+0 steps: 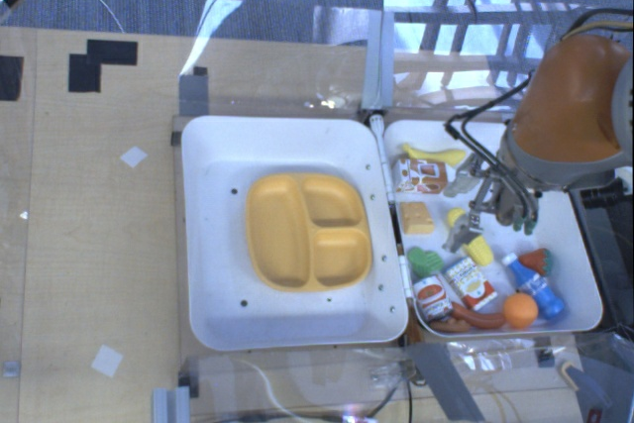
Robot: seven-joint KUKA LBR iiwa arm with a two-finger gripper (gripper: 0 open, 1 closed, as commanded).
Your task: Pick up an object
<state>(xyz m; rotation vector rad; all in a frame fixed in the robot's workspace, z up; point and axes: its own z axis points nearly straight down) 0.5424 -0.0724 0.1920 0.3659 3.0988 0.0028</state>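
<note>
While my gripper [485,213] hangs low over the right bin [580,243], a small yellow block [478,250] lies just below and beside its fingertips, apart from them as far as I can judge. Fingers look slightly spread, nothing between them. Yellow divided tray [307,231] sits in the left bin [213,213].

Small toy foods [466,277] lie jumbled in the right white bin [584,297], a banana [432,154] farthest back.
</note>
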